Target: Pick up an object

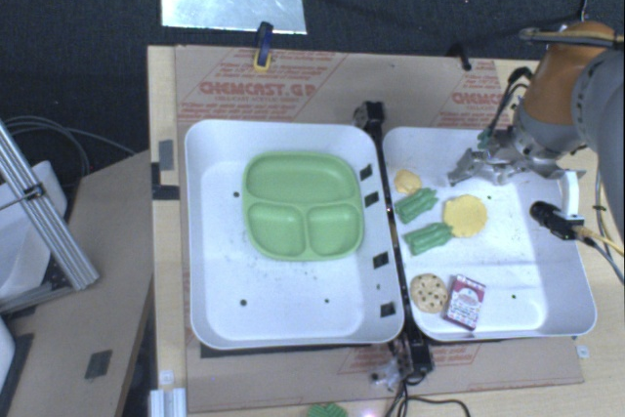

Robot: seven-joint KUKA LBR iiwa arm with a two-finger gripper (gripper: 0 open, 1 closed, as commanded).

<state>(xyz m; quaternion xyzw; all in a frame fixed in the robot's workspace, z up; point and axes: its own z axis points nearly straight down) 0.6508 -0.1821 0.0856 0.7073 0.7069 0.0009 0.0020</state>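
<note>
The right bin (547,303) holds several small items. A small yellow piece (407,181) lies near its left wall, with a green piece (416,204) just below it. Further down lie a second green piece (428,236) and a round yellow piece (466,215). Near the front are a cookie (428,291) and a red packet (465,301). My gripper (476,167) hangs over the back of the right bin, up and right of the round yellow piece and right of the small yellow piece. Nothing shows in its grasp.
The left bin (210,210) holds a green divided plate (303,205). A black clamp strip (384,210) runs between the two bins. The grey and orange arm (571,93) comes in from the right over the right bin's back corner.
</note>
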